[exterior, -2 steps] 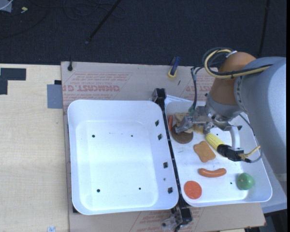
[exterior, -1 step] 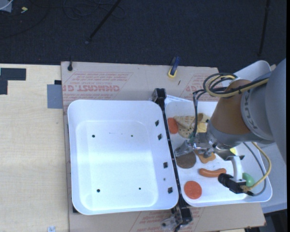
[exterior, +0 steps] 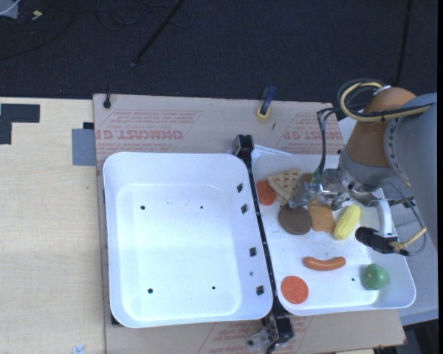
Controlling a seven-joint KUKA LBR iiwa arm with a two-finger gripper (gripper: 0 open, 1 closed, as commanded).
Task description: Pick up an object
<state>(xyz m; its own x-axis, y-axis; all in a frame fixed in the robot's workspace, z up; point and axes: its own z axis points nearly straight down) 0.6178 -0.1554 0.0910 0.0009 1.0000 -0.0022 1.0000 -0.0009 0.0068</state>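
The right bin [exterior: 399,293] holds several toy foods: a waffle piece [exterior: 284,183], an orange-red disc [exterior: 265,192] by the divider, a brown patty [exterior: 295,220], a tan piece [exterior: 321,217], a yellow corn cob [exterior: 346,221], a sausage [exterior: 324,263], a red tomato slice [exterior: 294,289] and a green ball [exterior: 374,276]. My gripper [exterior: 308,192] reaches in from the right and hangs low over the waffle and the brown patty. Nothing can be seen between its fingers.
The left bin [exterior: 133,175] sits beside the right one, parted by a black divider [exterior: 252,220]. A blue and yellow clamp [exterior: 265,103] stands at the cardboard's far edge. The arm's grey body [exterior: 399,146] and cables cover the right bin's far right corner.
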